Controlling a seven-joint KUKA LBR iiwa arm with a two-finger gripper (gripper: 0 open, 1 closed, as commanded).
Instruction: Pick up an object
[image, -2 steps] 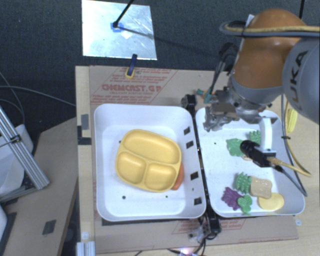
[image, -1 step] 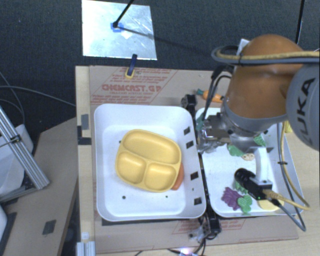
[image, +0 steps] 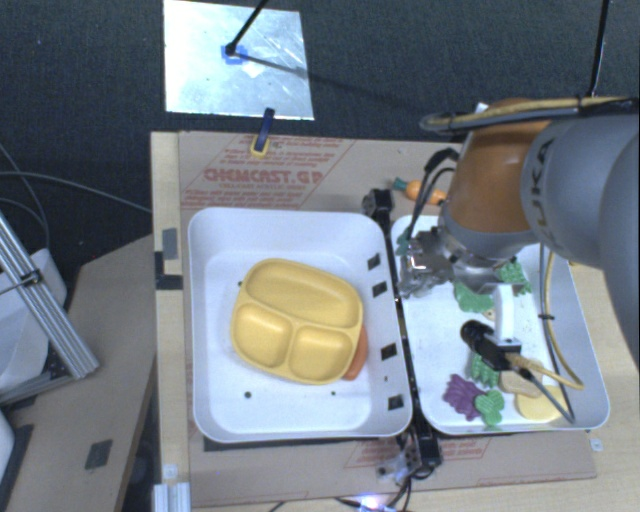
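Several small plastic toys (image: 478, 398) in the right bin (image: 590, 400) look light and stiff, easiest pinched across narrow middles; the hand's (image: 420, 262) state I cannot tell.

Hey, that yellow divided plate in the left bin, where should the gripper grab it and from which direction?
Probably the yellow divided plate's raised outer rim, from straight above. It lies flat and upward-facing in the left bin, too wide to span, so one finger inside a compartment and one outside suits it. The near-left edge looks best: bare bin floor beside it, while something orange sits against the right edge.
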